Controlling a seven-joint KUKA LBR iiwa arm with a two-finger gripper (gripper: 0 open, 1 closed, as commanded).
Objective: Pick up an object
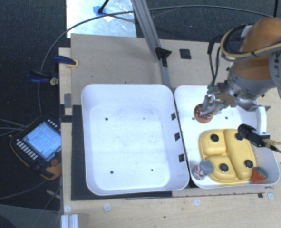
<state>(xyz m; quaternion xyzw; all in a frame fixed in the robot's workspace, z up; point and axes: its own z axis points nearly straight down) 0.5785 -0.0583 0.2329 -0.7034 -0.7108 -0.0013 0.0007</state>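
Two shallow white bins sit side by side on a tan bench, the left bin [126, 137] bare, the right bin [185, 99] crowded. Down comes the gripper [208, 109] at the right bin's upper middle, tips right on a small brown round object [202, 114]; how far its fingers stand apart, I cannot tell. Just below lies a big yellow moulded toy [228, 155] with dark studs, a grey-capped little thing [204, 167] at its lower left, a red strawberry-like piece [259, 175] at its lower right. Far left, a handheld pendant [39, 144] glows.
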